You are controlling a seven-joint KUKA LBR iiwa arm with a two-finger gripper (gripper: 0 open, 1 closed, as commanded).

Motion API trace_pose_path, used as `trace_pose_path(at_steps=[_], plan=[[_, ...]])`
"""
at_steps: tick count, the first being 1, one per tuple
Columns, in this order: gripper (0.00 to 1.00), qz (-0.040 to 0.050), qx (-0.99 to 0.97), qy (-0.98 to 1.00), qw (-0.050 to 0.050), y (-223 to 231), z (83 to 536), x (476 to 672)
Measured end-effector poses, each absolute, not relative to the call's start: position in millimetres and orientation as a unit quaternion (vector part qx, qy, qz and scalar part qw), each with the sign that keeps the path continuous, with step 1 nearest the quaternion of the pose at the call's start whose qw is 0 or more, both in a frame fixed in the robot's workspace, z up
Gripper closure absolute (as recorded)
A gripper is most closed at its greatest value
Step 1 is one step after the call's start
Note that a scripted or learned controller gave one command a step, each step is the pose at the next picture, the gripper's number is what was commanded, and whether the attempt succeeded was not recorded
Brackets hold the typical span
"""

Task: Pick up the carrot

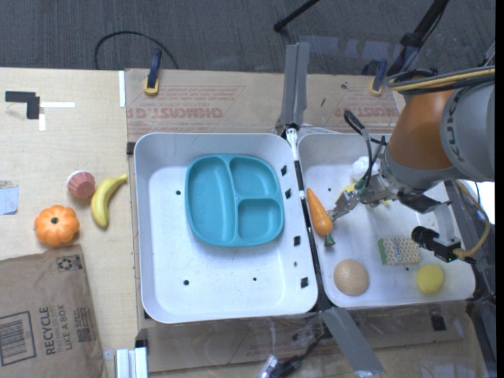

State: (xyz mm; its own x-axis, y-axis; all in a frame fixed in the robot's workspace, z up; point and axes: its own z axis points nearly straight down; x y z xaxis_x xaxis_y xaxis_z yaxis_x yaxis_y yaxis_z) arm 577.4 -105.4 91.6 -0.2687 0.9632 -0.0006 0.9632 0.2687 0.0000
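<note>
Two-finger end effector (340, 207) hovering slightly spread just beside small orange tapered carrot (318, 212); needs centering over carrot's middle before pinching

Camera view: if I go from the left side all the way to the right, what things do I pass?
Pumpkin → banana → blue plate → carrot → egg → sponge → lemon.
</note>
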Motion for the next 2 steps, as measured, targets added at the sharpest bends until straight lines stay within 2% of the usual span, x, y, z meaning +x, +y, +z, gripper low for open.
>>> trace_pose_path(at_steps=[1,2], plan=[[1.00,-0.0001,0.607,0.795,0.001,-107,101,577.5],[1.00,-0.0008,0.602,0.799,0.000,-5,191,531.1]])
